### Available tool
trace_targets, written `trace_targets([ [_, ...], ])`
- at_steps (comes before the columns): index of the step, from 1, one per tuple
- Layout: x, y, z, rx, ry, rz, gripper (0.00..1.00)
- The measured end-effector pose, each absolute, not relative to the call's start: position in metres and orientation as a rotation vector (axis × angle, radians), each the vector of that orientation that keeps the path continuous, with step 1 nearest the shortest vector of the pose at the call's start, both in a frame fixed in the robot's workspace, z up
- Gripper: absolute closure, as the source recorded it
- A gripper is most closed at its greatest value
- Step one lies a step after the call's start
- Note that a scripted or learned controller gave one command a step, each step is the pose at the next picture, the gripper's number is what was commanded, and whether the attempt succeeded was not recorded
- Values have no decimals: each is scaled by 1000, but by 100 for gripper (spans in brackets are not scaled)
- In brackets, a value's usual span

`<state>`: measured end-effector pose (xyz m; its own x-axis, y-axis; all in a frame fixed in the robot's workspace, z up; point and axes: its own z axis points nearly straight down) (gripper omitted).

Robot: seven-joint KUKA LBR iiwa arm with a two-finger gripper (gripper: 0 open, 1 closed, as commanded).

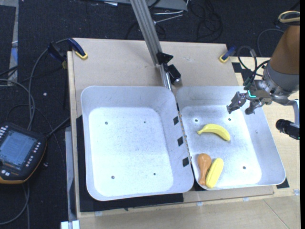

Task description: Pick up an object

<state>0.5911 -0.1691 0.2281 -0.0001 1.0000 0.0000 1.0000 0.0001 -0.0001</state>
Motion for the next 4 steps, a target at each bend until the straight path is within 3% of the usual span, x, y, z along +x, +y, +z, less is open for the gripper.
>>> trace_targets([
  [1, 591, -169, 228, -2221, -2221, 0, 0],
  [3, 596, -171, 142, -2219, -2219, 3, 0],
  [4, 599, -170, 98, -2223, -2226, -8, 0],
])
